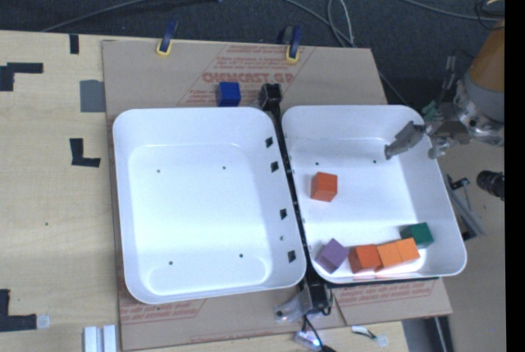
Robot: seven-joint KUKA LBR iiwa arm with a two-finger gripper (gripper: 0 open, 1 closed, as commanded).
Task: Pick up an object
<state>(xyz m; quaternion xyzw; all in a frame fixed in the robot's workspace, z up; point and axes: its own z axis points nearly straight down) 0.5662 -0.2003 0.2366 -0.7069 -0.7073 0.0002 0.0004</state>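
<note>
Two-finger gripper (410, 137) hangs over far-right corner of right shallow white plastic bin (361, 122); nothing between fingers, cannot tell whether spread or closed.

Lone orange cube (324, 186) sits mid-bin, apart from others, likeliest target.

Purple block (331, 254), two orange blocks (384, 255) and green block (419, 235) bunched against near wall.

Small blue cube (229, 93) on cardboard behind left white bin (131, 178).

Risks: gripper well apart from cube, long traverse; off-centre descent could nudge cube aside. Row pick worse: neighbours touching, wall crowds fingers.

Red print on cardboard sheet (246, 67), too blurred to read.
</note>
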